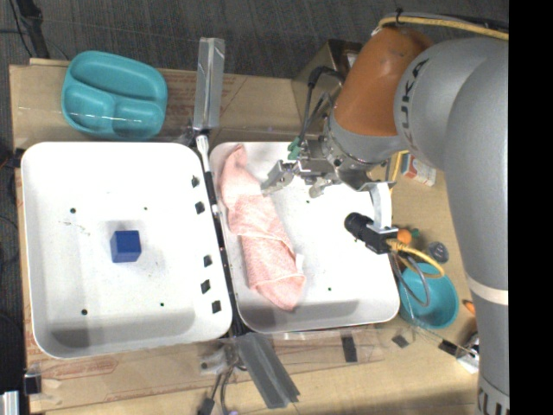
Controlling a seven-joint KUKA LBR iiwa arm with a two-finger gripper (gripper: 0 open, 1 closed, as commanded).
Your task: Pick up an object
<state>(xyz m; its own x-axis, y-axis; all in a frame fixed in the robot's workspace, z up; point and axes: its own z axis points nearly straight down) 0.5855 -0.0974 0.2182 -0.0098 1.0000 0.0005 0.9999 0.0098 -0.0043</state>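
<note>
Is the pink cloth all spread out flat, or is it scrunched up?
Scrunched up. The pink cloth lies bunched in a long, wrinkled roll along the left side of the right bin, not spread across its floor.

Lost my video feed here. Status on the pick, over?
Pincer over right bin, nothing visibly held. Pink cloth lying just left of it. Blue block alone in left bin.

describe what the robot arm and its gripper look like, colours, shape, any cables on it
The arm is thick and rounded, smooth grey, with a glossy orange band above the wrist and dark lettering on the grey shell beside that band. Thin dark cables loop from the wrist area toward the gripper, and one runs along the top of the arm. The gripper is a small metallic grey assembly with a few greenish bits.
</note>
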